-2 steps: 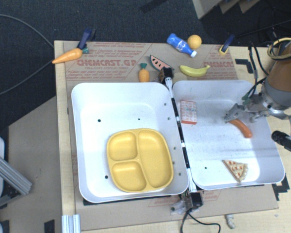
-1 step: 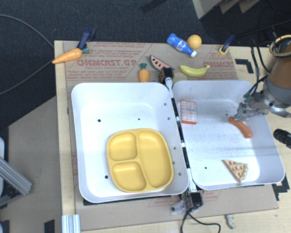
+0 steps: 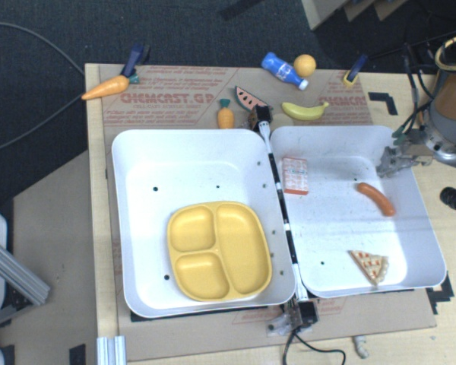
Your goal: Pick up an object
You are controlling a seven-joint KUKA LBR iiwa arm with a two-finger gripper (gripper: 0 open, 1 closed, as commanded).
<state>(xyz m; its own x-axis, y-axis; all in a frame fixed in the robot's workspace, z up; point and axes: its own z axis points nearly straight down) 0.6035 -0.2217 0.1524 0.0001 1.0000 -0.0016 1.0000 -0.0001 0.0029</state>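
So the gripper (image 3: 395,160) is hanging over the far right edge of the right bin (image 3: 330,139), and honestly I can't tell how it's set from here. The sausage (image 3: 375,198) lies in the bin just in front of it, not touching, with the pizza slice (image 3: 369,265) further toward the near edge and the little pink card (image 3: 294,176) off to its left.

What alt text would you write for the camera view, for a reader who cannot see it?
A gripper hangs over the right bin's far edge, near a sausage, a pizza slice and a small packet. The left bin holds a yellow tray; toy food lies on the bench behind.
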